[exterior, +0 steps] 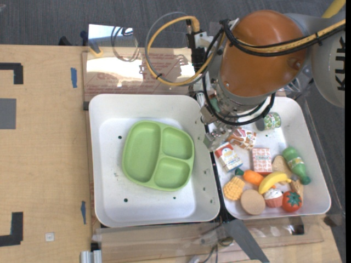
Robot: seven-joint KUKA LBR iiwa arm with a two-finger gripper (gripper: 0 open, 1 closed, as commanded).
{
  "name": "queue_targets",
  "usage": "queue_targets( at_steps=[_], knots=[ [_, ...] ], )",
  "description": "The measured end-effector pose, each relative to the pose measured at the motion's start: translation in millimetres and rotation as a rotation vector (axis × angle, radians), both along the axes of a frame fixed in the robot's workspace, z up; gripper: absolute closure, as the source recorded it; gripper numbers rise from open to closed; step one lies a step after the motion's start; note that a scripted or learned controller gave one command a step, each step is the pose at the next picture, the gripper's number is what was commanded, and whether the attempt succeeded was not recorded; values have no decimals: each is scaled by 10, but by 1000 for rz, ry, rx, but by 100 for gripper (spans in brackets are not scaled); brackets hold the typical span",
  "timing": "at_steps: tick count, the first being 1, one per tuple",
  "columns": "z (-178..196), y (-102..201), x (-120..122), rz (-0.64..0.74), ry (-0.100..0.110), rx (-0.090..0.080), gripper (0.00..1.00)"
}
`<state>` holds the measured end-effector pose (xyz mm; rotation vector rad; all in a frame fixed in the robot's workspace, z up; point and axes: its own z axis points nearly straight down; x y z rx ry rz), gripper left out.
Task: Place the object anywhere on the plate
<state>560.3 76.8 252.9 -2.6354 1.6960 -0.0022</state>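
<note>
Orange-banded arm (258, 53) reaches over the right bin (315, 147), its gripper (215, 137) low at that bin's left edge; whether it is spread or pinching anything, I cannot tell. Toy foods crowd just right of and below it, a small carton (229, 158) nearest. Left of it, across the rims, the green divided plate (158, 155) lies bare in the left bin (104, 125).

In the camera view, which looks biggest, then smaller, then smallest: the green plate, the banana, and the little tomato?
1. Green plate, by far the biggest; it covers much of the left bin.
2. Banana.
3. Tomato, the smallest, though not much smaller than the banana.
</note>
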Motion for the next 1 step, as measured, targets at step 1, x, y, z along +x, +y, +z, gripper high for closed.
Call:
queue_targets(
  at_steps=[1],
  knots=[
    [-692,-34,-26,-220,11,-3,100]
  ],
)
